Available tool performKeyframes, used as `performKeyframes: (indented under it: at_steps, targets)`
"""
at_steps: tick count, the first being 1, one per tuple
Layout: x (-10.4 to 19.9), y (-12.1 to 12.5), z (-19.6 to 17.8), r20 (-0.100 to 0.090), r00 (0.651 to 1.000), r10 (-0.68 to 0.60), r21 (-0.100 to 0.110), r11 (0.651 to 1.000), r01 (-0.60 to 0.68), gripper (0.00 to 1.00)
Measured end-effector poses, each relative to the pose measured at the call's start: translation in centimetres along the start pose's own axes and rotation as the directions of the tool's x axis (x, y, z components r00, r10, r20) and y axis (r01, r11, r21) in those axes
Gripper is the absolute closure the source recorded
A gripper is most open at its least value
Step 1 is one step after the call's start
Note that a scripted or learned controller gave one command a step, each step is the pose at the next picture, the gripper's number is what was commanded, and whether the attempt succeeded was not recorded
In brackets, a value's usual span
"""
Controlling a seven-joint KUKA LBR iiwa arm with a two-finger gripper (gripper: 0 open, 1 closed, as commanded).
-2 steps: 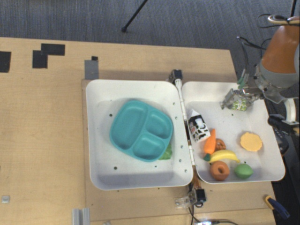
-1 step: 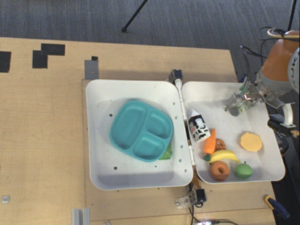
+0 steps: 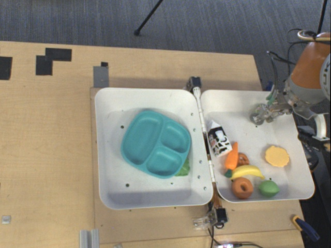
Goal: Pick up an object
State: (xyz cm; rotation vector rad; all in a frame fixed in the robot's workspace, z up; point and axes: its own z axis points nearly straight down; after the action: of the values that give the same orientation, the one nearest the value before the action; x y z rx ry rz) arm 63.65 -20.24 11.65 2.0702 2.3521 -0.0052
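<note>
I can't tell my gripper's (image 3: 260,115) state; from upper right, I should descend squarely over the yellow disc (image 3: 277,156).

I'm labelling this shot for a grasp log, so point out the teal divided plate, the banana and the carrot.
teal divided plate (image 3: 155,143): camera view, on the ridge between its compartments.
banana (image 3: 247,172): camera view, on the middle of its curved body.
carrot (image 3: 232,158): camera view, on its orange body.

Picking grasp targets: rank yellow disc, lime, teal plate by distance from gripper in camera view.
Measured from the gripper:
1. Yellow disc, right bin, just below it.
2. Lime, right bin's near edge.
3. Teal plate, left bin.
</note>
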Motion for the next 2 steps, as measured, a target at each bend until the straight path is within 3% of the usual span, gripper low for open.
performKeyframes:
  at_steps: [1, 2]
  targets:
    - [0.1, 0.3, -0.2, 0.003, 1.000, -0.001, -0.013, 1.000, 0.001, 0.00]
    - [2.1, 0.7, 3.1, -0.007, 0.994, -0.111, -0.001, 0.994, 0.111, 0.00]
